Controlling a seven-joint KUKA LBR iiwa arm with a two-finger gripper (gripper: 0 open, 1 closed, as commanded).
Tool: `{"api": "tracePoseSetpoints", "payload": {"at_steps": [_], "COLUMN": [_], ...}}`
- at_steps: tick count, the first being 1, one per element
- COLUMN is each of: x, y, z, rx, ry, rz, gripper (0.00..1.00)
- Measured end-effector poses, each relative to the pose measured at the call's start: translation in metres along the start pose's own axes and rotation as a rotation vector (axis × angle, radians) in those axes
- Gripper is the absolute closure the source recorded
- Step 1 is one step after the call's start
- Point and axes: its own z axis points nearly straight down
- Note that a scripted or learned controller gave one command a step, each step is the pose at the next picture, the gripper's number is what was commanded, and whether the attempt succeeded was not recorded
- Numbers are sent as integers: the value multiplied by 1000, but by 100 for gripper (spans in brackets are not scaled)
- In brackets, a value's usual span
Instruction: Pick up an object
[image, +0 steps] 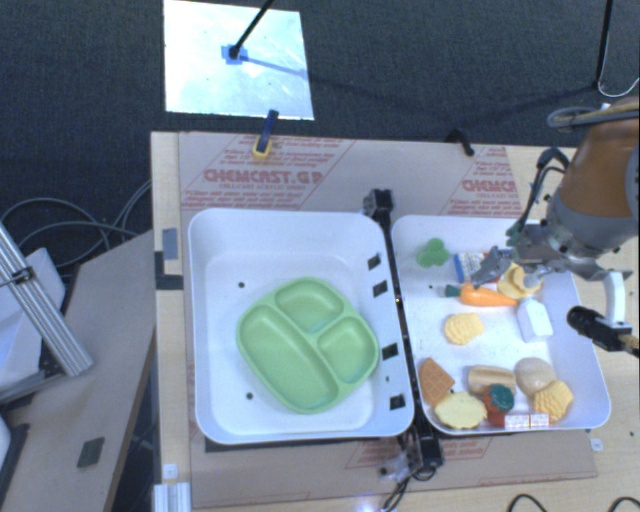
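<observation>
while the left bin held a green divided plate, the right bin held toy food, including an orange carrot. i could not tell the gripper state. both bins sat on the tabletop.

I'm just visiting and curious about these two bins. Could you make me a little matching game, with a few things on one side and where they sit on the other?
Things:
1. green divided plate
2. toy carrot
3. small green toy
4. gripper

Places:
A. far left corner of the right bin
B. just above the carrot, at the right bin's far side
C. middle of the left bin
D. right bin, lying below the gripper

Pairs: 1-C, 2-D, 3-A, 4-B
</observation>
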Motion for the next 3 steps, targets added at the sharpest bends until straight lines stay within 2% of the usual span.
{"api": "tracePoseSetpoints", "payload": {"at_steps": [1, 3], "x": [0, -6], "y": [3, -2], "z": [-7, 101], "rx": [-13, -9], "ry": [-2, -1], "rz": [-3, 0], "gripper": [0, 0]}}
